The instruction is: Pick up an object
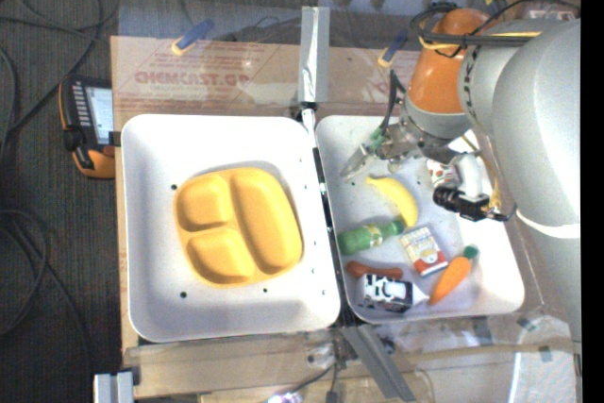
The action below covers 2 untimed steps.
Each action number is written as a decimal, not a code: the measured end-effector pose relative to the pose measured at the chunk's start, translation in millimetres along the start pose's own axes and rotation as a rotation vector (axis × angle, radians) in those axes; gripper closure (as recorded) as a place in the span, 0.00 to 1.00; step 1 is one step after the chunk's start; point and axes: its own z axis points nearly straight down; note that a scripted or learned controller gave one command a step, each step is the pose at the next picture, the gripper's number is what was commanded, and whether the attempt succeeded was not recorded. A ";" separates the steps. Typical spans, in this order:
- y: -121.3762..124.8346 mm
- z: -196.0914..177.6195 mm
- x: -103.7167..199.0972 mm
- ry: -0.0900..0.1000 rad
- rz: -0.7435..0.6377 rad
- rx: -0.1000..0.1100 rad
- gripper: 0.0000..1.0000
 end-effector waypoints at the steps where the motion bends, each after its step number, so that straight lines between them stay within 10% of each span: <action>1: -52.0 10.9 -19.4 0.000 0.029 -0.016 0.00; 2: -50.1 1.7 -19.6 -0.001 0.029 -0.019 1.00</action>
